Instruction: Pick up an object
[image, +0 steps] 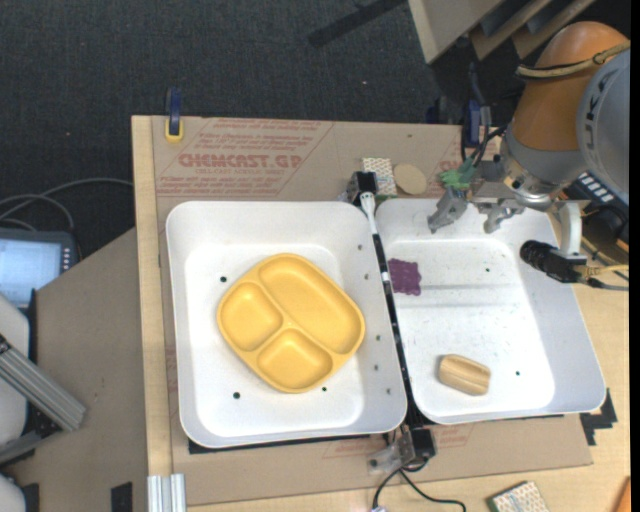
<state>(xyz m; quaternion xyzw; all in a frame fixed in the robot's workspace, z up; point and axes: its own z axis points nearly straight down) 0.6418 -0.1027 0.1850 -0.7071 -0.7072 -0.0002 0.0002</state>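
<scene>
In the left bin (190, 300) lies a yellow divided plate (290, 322) with three compartments. The right bin (560, 340) holds a small purple piece (404, 276) near its left wall and a tan rounded block (464, 374) toward the front. My gripper (468, 214) hangs over the back edge of the right bin, fingers (441, 214) spread open with nothing between them. It is well behind and to the right of the purple piece, and far from the tan block.
The bins rest on a cardboard sheet (250, 160) on the bench. A tan disc (410, 179) and a small checkered tag (377, 167) lie on the cardboard just behind the bins. A blue clamp (175, 125) sits at the back left corner.
</scene>
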